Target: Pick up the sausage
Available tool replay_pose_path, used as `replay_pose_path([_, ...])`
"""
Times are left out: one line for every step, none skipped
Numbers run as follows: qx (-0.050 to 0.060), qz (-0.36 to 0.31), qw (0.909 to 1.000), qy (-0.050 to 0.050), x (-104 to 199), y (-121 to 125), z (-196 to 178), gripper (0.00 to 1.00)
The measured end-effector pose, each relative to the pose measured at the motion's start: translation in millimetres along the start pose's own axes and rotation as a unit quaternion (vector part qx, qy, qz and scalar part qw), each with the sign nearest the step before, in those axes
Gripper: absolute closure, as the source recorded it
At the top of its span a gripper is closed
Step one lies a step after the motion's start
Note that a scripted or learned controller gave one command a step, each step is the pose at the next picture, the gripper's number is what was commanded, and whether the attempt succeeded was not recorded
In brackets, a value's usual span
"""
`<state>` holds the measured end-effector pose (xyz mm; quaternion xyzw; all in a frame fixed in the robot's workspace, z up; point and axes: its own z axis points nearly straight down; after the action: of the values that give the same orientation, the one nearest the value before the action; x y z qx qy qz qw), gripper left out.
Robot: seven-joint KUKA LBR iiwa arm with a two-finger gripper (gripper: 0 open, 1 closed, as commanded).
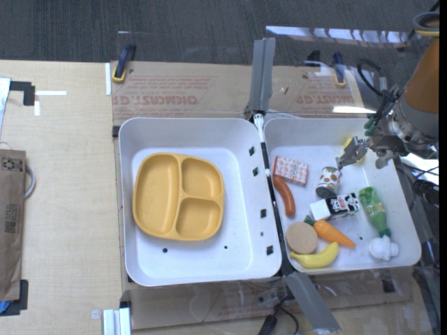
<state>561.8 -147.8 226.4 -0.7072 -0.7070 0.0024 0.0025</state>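
The sausage (284, 195), reddish orange and slightly curved, lies on the floor of the right bin (408, 218) near its left wall, just below a red and white box (290, 170). My gripper (367, 154) hangs over the upper right part of that bin, well to the right of the sausage and above it in the view. Its fingers (351, 152) stand apart with nothing between them. A small can (327, 181) lies between the gripper and the sausage.
The right bin also holds a cow-patterned carton (338, 206), a green bottle (374, 212), a carrot (335, 234), a tan disc (302, 238), a banana (316, 257) and a white lump (383, 248). A yellow divided plate (179, 196) lies in the left bin (133, 187).
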Motion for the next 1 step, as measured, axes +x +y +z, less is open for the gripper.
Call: replay_pose_path([-0.001, -0.012, 0.9999, -0.001, -74.5, 1.7, -20.1, 0.0])
